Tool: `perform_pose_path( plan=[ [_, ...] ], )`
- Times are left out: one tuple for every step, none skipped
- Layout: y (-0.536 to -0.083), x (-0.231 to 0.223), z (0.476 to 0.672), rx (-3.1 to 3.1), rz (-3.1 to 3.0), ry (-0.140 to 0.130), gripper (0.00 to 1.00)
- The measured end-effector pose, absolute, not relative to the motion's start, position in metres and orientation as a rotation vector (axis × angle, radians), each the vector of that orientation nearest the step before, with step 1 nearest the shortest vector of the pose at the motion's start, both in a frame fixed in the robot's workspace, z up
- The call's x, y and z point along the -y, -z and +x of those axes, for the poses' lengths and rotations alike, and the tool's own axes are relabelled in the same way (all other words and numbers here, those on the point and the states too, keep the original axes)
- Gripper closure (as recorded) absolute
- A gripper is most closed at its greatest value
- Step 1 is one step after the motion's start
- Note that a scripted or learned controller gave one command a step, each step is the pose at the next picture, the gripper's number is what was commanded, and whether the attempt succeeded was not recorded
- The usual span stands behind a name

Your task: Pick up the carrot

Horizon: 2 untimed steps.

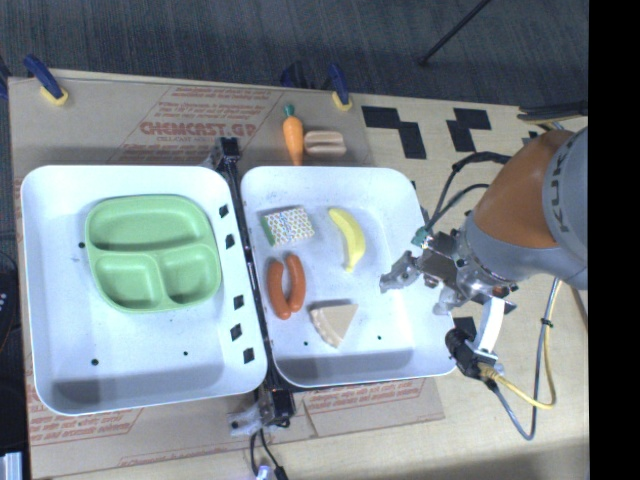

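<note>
The carrot (pixel 291 138), orange with a green top, lies on the cardboard bench just beyond the far rim of the right bin (pixel 400 183), outside both bins. My gripper (pixel 402 274) hovers over the right side of the right bin, well in front of the carrot and to its right. It is nearer the banana (pixel 348 236) than the carrot. Nothing shows in the gripper.
A small bun-like toy (pixel 324 144) lies right beside the carrot. The right bin also holds a patterned square (pixel 288 225), two sausages (pixel 285 285) and a sandwich wedge (pixel 333 322). A green divided tray (pixel 153 251) sits in the left bin (pixel 40 298). Blue clamps (pixel 340 93) stand along the far edge.
</note>
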<state>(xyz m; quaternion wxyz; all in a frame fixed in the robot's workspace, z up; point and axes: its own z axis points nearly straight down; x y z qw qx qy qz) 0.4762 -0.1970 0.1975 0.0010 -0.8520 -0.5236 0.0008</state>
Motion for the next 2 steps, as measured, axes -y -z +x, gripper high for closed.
perform_pose_path(
  plan=[
    [-0.095, 0.166, 0.479, 1.900, -2.508, 0.009, 0.00],
    [-0.106, 0.166, 0.481, 1.903, -2.505, 0.011, 1.00]
  ],
)
